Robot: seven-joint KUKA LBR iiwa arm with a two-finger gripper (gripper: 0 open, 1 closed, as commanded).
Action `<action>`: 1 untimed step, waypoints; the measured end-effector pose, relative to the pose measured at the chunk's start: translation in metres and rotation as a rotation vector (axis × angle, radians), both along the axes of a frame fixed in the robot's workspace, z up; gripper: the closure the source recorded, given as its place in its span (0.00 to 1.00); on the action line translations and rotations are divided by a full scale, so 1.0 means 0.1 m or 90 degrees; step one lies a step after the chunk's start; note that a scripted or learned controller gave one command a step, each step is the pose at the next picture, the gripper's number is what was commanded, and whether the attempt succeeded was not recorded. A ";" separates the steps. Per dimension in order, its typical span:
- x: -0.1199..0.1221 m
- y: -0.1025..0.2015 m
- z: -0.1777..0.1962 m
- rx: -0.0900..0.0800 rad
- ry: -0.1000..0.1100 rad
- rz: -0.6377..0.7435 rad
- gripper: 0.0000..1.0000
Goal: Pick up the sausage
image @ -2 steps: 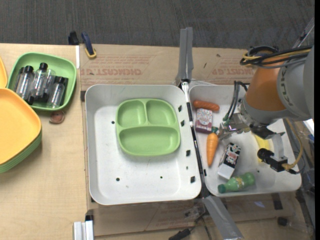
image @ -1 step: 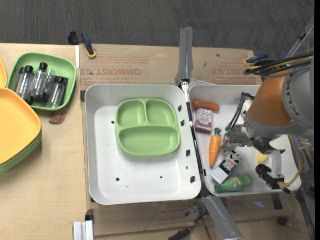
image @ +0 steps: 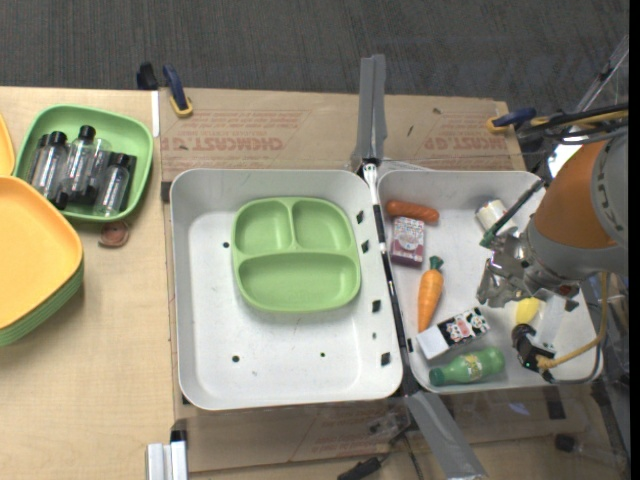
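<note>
The sausage lies untouched at the far left corner of the right bin, just above a small red packet, so the pick is not yet begun; the gripper hovers well apart, toward the bin's right side, its grasp state unclear.
</note>
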State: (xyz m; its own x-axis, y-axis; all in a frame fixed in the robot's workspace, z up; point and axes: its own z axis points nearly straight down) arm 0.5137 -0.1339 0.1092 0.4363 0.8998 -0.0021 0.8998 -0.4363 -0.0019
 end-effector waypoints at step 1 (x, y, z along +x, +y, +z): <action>-0.37 -0.54 0.20 0.000 0.001 -0.251 1.00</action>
